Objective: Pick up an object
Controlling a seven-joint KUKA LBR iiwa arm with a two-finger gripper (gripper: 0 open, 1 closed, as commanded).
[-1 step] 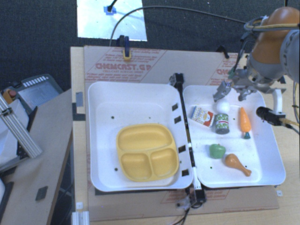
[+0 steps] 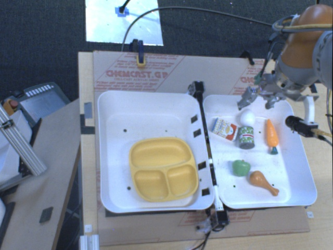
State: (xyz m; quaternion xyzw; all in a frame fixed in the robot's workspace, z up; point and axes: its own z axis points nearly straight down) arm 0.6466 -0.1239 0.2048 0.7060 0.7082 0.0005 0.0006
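Your tool [image 2: 258, 99] hovers over the far edge of the right bin [image 2: 307, 184], fingers [image 2: 244, 102] spread apart and nothing between them, so it's open and empty. The white egg [image 2: 247, 118] sits just below and nearest to it, your likeliest pick. Just past the egg from the tool stands a small can [image 2: 246, 136], nearly touching it, and to the can's side lies a small carton [image 2: 223, 128]. The carrot [image 2: 271, 134] lies on the other side, a little apart.

For a clean grab, you'd do well to centre the fingers on the egg before dropping. It's round and smooth and will likely squirt out if you close off-centre. Watch the can too: a finger landing between the two could knock it over. The carrot looks the easier grip, since it's long and has free space around it.

Farther from the tool: a green pepper [image 2: 241, 166] and a drumstick [image 2: 263, 182], near each other.

Count: one egg, one can, one carton, one carrot, one pepper, one drumstick, six things in the right bin. One yellow divided tray [image 2: 163, 168] lies in the left bin [image 2: 151, 108]. Two bins on the tabletop [image 2: 320, 160].
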